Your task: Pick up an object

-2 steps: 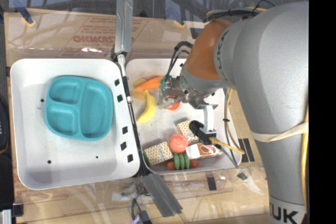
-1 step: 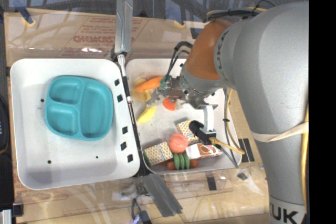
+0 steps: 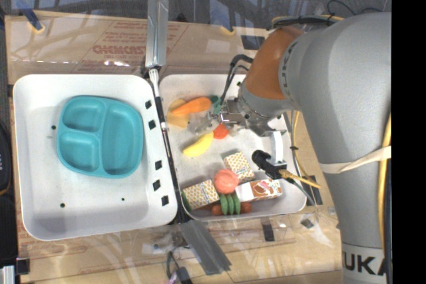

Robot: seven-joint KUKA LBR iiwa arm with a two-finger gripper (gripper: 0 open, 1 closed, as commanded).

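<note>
My gripper (image 3: pixel 212 120) hangs low over the back half of the right bin (image 3: pixel 290 204). It sits just in front of an orange carrot (image 3: pixel 189 107) with a green top. A yellow banana (image 3: pixel 198 145) lies a little in front and to the left of it. A small red piece (image 3: pixel 221 132) lies right beside the gripper's tip. I see nothing clearly held.
The front of the right bin holds two patterned cracker blocks (image 3: pixel 239 165), a pink-red round fruit (image 3: pixel 226 181), a green piece (image 3: pixel 229 203) and a red-and-white box (image 3: pixel 259 190). The left bin (image 3: pixel 30 163) holds a teal divided plate (image 3: pixel 101 135). A grey divider bar (image 3: pixel 157 30) stands between the bins at the back.
</note>
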